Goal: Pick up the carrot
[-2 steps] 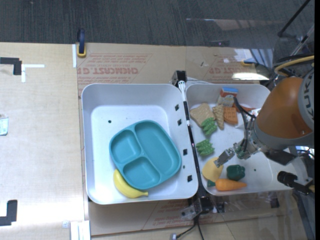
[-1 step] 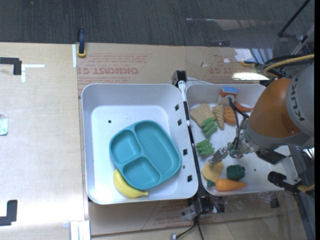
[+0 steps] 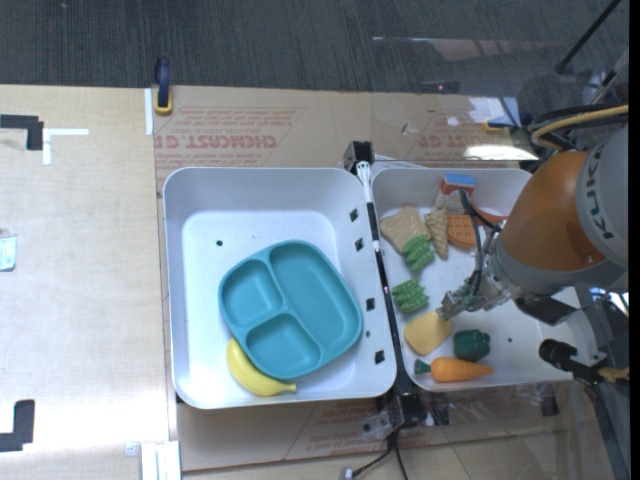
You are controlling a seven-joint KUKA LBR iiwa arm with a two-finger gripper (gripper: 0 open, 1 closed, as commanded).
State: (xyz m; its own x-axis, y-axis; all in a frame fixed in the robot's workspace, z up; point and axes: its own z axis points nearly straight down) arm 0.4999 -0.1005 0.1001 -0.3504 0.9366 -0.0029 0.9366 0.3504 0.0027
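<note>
The orange carrot (image 3: 461, 370) with a green tip lies near the front edge of the right bin (image 3: 520, 353). My gripper (image 3: 462, 302) hangs over the middle of that bin, above and slightly behind the carrot, close to a yellow piece (image 3: 427, 332) and a dark green pepper (image 3: 472, 344). Nothing is visibly between the fingers. The arm's grey and orange body hides the right part of the bin.
The left bin (image 3: 200, 268) holds a teal divided plate (image 3: 290, 308) and a banana (image 3: 255, 372). The right bin's back holds bread slices (image 3: 405, 228), a waffle piece (image 3: 460, 231) and green vegetables (image 3: 410, 295). Clamps join the bins' shared wall (image 3: 375, 268).
</note>
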